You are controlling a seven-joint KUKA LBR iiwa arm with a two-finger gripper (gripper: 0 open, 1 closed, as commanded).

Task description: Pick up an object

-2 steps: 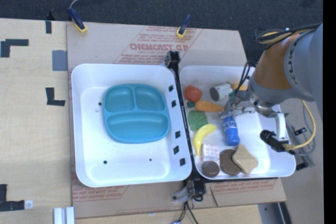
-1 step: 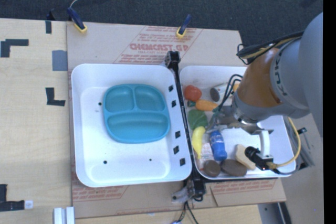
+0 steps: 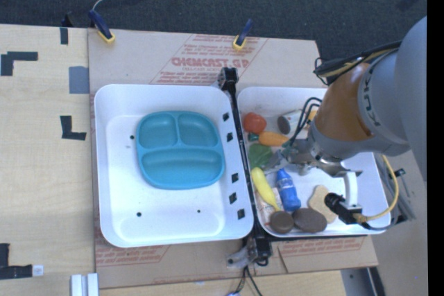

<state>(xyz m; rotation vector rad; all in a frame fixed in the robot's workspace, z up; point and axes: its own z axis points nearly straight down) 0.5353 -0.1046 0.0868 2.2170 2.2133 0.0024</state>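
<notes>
The right bin (image 3: 368, 229) holds a pile of small objects. A red tomato (image 3: 254, 123) and an orange carrot (image 3: 272, 138) lie at its far left, with a green piece (image 3: 260, 154) below them. A yellow banana (image 3: 262, 185) and a blue bottle (image 3: 286, 189) lie side by side. Two brown round pieces (image 3: 281, 222) (image 3: 310, 220) sit at the front wall, and a beige piece (image 3: 319, 196) is beside them. My gripper (image 3: 297, 154) is low in the bin, just above the blue bottle and right of the carrot. The wrist hides its tip.
The left bin (image 3: 114, 218) holds a blue divided plate (image 3: 180, 149). A black divider clip line (image 3: 236, 149) runs between the bins. A grey piece (image 3: 284, 123) lies at the right bin's back. Cables (image 3: 378, 215) loop off the arm near the bin's right front corner.
</notes>
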